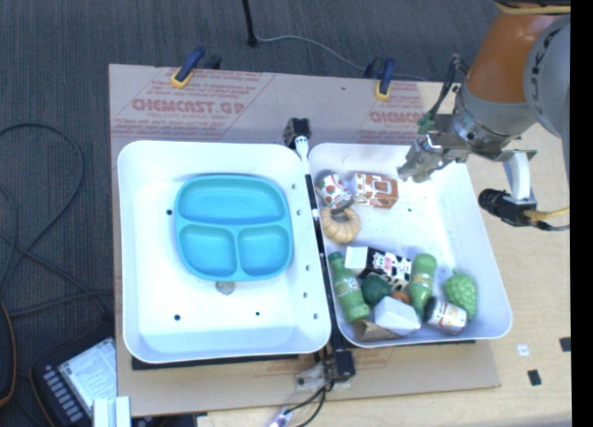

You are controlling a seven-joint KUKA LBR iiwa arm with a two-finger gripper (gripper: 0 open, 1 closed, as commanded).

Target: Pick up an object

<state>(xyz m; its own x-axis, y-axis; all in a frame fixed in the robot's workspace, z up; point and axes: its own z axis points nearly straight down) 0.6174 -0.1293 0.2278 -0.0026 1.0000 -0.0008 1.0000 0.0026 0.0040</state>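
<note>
My gripper (417, 162) hangs over the far right part of the right bin (482, 258), with nothing seen in it. Just to its left lie an orange-and-white box (375, 190) and a small can (334, 192). A tan ring-shaped pastry (340, 223) sits below those. Nearer the front are piled a white cube (356, 257), a cow-patterned item (397, 268), two green bottles (349, 292) (422, 279), a bumpy green piece (461, 291), a tin (447, 318) and a white block (398, 319).
The left bin (148, 323) holds a blue divided plate (233, 228) with a small grey bit (225, 286) at its front edge. Blue and yellow clamps (189, 66) (384, 80) hold the cardboard at the back. A black fitting (297, 131) sits between the bins.
</note>
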